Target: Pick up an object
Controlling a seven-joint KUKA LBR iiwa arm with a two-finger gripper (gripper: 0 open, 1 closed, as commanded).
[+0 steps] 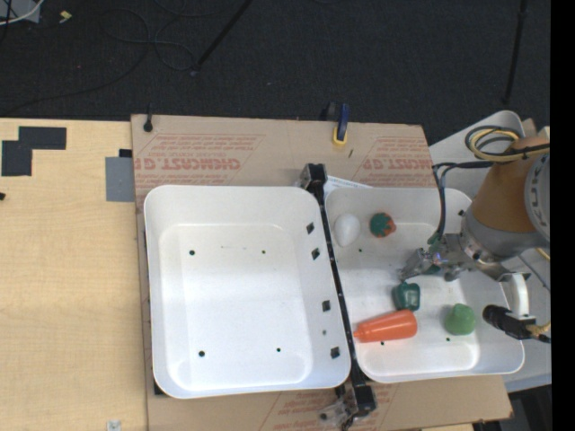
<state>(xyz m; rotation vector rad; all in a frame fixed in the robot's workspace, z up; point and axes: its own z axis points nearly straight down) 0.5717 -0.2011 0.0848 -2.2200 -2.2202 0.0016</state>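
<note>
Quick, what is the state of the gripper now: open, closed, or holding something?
Gripper: cannot be told; it is low in the right bin, above the dark green object.

You have a brown printed cardboard sheet (225,155) under both bins, a blue-and-yellow clamp (340,124) at its far edge, and black cables (180,25) on the dark floor beyond.

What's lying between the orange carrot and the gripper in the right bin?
A small dark green block sits between the carrot and the gripper, as the camera view shows.
</note>
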